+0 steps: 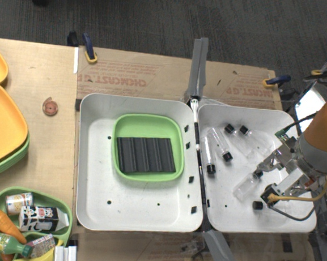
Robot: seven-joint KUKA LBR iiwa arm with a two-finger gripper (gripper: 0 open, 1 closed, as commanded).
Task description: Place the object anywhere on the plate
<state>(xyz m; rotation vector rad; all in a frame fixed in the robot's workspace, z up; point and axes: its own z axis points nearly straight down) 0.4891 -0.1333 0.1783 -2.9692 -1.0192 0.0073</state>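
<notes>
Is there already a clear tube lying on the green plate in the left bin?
No. The green plate carries a dark ribbed mat, while the clear tubes lie in the right bin.

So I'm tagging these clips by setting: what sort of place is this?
Probably a robotics lab test bench: two white bins sit side by side on cardboard held by clamps, grey office carpet lies behind, and a robot arm reaches in.

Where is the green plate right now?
The green plate sits in the left white bin, toward its upper middle, with a dark ridged block on it.
</notes>
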